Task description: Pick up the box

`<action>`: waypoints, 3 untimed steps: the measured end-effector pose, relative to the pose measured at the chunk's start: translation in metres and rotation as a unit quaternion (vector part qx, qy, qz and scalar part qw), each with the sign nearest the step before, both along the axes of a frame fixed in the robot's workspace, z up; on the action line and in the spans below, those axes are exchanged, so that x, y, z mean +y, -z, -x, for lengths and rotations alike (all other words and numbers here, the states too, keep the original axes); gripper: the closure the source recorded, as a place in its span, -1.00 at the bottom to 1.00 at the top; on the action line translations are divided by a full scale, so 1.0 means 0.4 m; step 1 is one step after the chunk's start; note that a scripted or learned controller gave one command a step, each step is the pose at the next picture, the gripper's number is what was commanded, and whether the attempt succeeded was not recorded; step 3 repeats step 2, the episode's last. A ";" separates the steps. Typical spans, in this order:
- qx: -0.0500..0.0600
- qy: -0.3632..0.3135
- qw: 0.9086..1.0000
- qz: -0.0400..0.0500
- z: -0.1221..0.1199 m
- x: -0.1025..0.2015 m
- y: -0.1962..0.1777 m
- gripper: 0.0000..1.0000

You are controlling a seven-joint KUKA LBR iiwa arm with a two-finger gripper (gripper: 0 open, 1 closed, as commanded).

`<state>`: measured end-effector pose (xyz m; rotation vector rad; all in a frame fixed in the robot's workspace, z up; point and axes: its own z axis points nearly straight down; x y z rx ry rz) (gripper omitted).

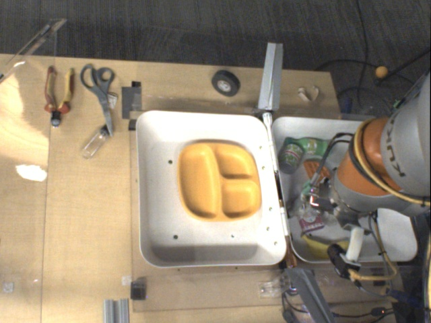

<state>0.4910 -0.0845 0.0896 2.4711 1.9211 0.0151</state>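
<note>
- Two bins are seen; the right bin [404, 241] holds clutter under the arm [394, 160].
- No box can be picked out; a light, stiff one is presumed, best taken across flat sides.
- Claw [311, 204] state cannot be told.

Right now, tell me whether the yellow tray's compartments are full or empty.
Empty: the yellow tray in the left bin shows bare yellow in all three compartments.

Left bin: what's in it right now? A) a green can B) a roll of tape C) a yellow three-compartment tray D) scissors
C: the yellow compartment tray lies in the middle of the left bin; the green can is in the right bin, and the scissors and tape roll are on the bench.
</note>
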 end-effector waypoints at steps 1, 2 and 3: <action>-0.003 -0.001 1.000 0.001 -0.006 0.000 -0.028 1.00; 0.005 -0.036 0.999 -0.001 -0.039 0.083 -0.283 1.00; 0.005 -0.036 0.999 -0.001 -0.039 0.083 -0.283 1.00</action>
